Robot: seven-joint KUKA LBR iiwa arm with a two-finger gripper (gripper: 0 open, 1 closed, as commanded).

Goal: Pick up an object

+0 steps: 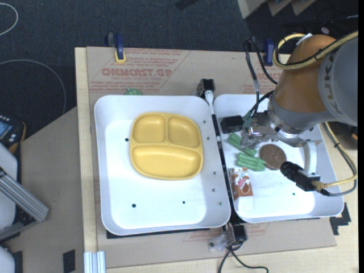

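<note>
My gripper (249, 132) hangs low over the upper left part of the right bin (284, 206), under the orange band of the arm (304, 73). Directly below it lie green bean-like pieces: one (234, 140) at its left and another (252, 162) just in front. A brown round disc (273, 154) sits to the right of the green pieces. A small red and white packet (241, 182) lies near the bin's left wall. The arm's body hides the bin's back right part.
The left bin (114, 169) holds a yellow divided plate (166, 145). A black block (230, 122) lies at the right bin's back left. A black cable fitting (298, 175) reaches over the right bin beside the disc. Clamps sit on the divider between the bins.
</note>
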